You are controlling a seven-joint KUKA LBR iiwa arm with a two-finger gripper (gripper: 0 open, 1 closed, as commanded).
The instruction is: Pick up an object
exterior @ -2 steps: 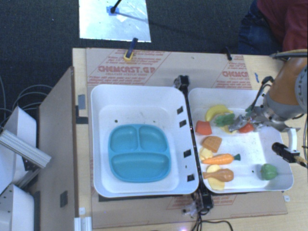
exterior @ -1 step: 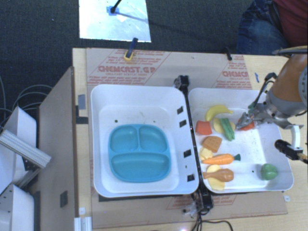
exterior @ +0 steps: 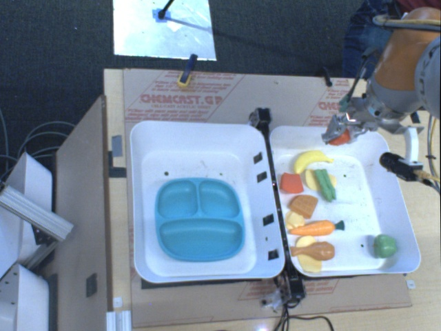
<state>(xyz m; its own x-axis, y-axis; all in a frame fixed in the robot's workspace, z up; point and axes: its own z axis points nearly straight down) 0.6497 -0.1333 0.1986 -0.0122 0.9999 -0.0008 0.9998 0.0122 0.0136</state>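
My hand: (exterior: 339,134) raised over the far rim of the right bin (exterior: 403,205), pinching a small orange-red piece (exterior: 339,139) between its fingers.
Held thing: the piece sits low in my grip, partly covered by the fingers; I cannot tell what kind of toy food it is.
Step in hand: by my reckoning, the lift after the grasp.
Doing it well: I should rise straight and slowly, keeping my squeeze even, since so little of the piece shows that the hold may be shallow.
Watch for: the piece slipping back near the banana (exterior: 311,160) and green vegetable (exterior: 324,185) just below.
Elsewhere: the blue divided plate (exterior: 200,218) lies in the left bin (exterior: 148,178), well apart, out of my way.
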